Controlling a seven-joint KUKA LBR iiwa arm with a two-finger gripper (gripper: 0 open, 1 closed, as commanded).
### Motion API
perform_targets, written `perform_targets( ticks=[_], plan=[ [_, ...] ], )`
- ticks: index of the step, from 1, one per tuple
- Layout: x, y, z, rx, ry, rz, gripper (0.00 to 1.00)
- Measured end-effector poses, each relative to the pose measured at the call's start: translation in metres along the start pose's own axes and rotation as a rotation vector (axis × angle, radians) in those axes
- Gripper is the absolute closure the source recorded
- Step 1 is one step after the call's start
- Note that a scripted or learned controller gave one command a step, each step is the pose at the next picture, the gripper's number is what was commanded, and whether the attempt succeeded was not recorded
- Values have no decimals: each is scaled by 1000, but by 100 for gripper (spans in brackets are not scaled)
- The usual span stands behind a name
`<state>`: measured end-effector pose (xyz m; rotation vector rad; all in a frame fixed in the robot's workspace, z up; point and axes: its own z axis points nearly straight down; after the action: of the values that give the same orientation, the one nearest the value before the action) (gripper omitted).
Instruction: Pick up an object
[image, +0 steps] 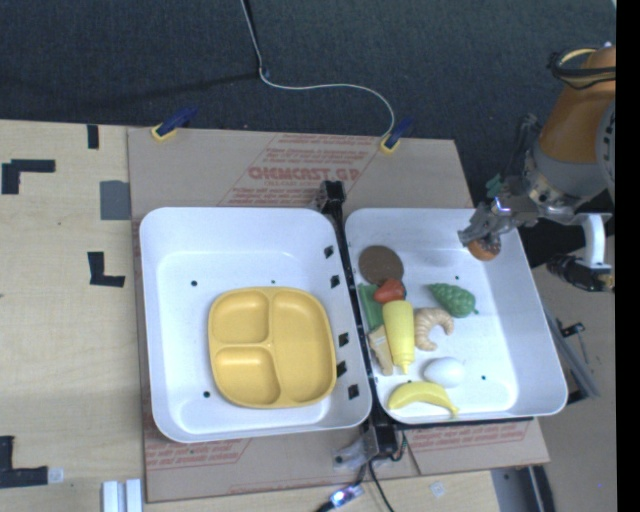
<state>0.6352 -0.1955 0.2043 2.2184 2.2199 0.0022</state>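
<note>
My gripper (484, 238) hangs over the far right corner of the right bin (530, 330), reaching in from the right. A small orange object (485, 250) sits between its fingertips, and the gripper is shut on it, over the bin's rim. Below and to the left, toy foods lie in the right bin: a brown round piece (380, 263), a red piece (391, 290), a yellow corn cob (399, 335), a tan croissant (434, 325), a green leafy piece (452, 298), a white egg (443, 372) and a yellow banana (420, 398).
The left bin (175, 250) holds a yellow divided plate (272, 345). Both bins rest on a cardboard sheet (290, 170) held by clips. A cable (300, 85) runs across the dark floor behind. The arm's orange band (580, 120) is at the right.
</note>
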Motion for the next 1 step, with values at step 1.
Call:
perform_targets(
  ticks=[1],
  plan=[
    [1, 1, -21, 2, 1, -1, 100]
  ],
)
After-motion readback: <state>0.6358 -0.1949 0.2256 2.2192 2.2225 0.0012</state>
